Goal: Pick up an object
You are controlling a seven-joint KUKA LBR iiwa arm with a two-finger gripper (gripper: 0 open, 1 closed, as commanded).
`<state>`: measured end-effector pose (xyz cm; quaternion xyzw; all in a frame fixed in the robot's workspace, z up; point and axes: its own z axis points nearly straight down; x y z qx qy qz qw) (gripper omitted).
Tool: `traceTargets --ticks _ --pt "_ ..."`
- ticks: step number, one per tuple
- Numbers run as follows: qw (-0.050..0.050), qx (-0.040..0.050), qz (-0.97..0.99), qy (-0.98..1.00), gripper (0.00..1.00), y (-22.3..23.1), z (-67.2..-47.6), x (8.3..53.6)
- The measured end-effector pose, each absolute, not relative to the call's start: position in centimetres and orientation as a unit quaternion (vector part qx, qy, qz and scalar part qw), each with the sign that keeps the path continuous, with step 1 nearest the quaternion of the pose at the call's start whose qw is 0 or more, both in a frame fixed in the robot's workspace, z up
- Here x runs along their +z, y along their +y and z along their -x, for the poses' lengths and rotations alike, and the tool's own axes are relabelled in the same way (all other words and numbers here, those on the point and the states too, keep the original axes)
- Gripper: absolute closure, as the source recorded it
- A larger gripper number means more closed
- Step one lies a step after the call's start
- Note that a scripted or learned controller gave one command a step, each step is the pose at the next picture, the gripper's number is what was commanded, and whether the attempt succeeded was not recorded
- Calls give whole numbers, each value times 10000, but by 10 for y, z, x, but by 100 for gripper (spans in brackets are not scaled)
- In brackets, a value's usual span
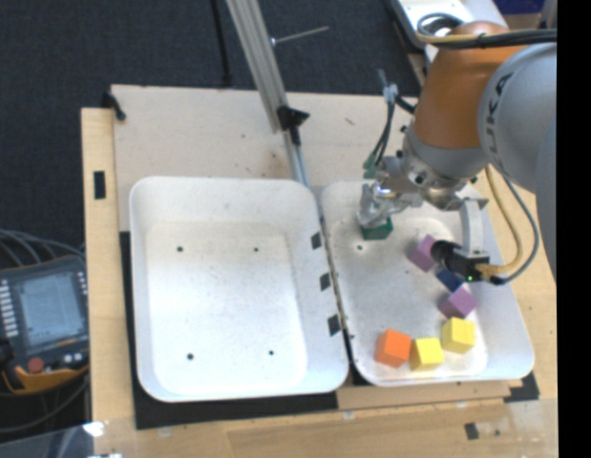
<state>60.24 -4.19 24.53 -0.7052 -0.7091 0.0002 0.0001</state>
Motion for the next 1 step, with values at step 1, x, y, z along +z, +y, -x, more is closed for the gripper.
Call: traceTargets --ticks 1 --pt "9 1 7046 -7096 100 15 -605 243"
